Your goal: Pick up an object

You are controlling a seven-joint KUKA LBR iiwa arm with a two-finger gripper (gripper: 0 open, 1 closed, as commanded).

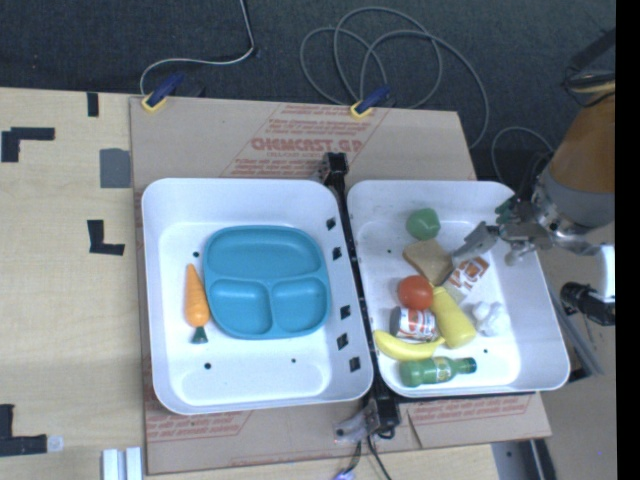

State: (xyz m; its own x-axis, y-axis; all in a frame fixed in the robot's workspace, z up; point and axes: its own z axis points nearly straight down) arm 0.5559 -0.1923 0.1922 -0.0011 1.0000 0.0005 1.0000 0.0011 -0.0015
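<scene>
While the arm point(585, 168) reaches in from the right side, its gripper point(490, 233) is above the upper right part of the right bin point(530, 368). Two fingers point(478, 238) are visible and they stand apart, so the gripper is spread and nothing is between them. The tips are just beside a small white packet with red print point(470, 271), but I cannot tell if they touch it.

All the loose objects of this bin are close together. A green round object point(423, 223) lies near the top. Below it is a brown piece like bread point(428, 261), and a red tomato point(415, 291) touches its lower edge. Under the tomato stands a small can with a red and white label point(414, 321). A yellow bottle point(453, 318) lies tilted beside the can, a banana point(404, 346) curves below both, and a green bottle point(437, 370) lies on its side near the bottom wall.

Another bin, the left bin point(160, 208), holds a blue divided tray point(266, 280) in the middle and a carrot point(195, 296) just beside the tray's left edge.
</scene>
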